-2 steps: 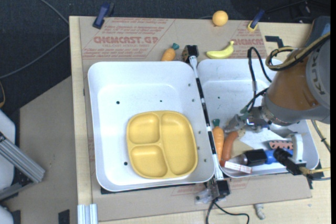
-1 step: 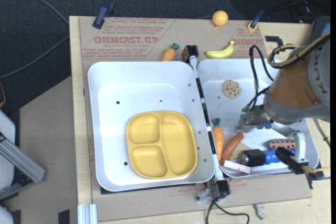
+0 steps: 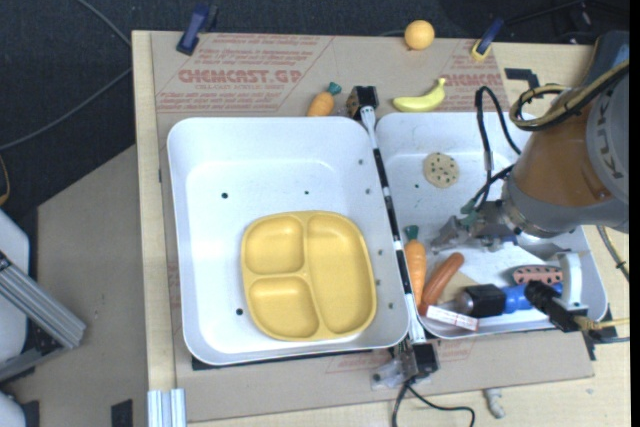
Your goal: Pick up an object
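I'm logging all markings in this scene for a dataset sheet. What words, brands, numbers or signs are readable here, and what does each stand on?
"CHEMCAST GP" in large red letters, on the brown sheet covering the bench behind the bins.
Smaller red lines above and below it on that sheet: too blurred to read.
The same red print repeats near the banana, partly hidden: unreadable.
White label on the black item in the right bin: too small to read.

We are seeing a divided plate (image 3: pixel 308 273) lying in the left bin (image 3: pixel 200 175). In the right bin (image 3: pixel 405 140), a cookie (image 3: pixel 440 169) is sitting toward the far side, while a carrot (image 3: pixel 415 265) and a hot dog (image 3: pixel 442 278) are lying side by side near the left wall. Beyond the bins, a banana (image 3: pixel 420 98) is resting on the bench (image 3: pixel 250 75).
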Robot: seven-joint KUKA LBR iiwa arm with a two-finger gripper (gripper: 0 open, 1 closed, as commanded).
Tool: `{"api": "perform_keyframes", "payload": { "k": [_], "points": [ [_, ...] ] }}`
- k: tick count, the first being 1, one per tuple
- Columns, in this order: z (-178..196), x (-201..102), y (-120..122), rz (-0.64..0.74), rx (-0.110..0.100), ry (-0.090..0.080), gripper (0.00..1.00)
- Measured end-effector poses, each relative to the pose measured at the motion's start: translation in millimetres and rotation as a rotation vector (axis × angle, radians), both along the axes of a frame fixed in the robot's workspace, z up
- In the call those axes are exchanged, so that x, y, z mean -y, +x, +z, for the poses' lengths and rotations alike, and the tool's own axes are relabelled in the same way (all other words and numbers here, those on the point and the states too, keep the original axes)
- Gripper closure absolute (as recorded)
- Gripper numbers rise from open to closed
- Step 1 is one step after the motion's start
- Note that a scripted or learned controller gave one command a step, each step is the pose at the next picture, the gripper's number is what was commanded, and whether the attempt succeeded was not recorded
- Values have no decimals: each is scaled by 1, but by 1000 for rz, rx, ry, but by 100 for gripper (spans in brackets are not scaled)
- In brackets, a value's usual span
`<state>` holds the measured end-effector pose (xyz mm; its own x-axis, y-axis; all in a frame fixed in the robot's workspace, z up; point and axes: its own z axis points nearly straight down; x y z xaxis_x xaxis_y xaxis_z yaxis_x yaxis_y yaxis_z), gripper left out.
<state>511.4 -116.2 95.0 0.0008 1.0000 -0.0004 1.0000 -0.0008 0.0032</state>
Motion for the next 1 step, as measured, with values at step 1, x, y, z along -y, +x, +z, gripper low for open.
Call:
{"api": "perform_keyframes", "payload": {
  "k": [1],
  "points": [
    [-10,-10,-33,-2,-2,-3,0]
  ]
}}
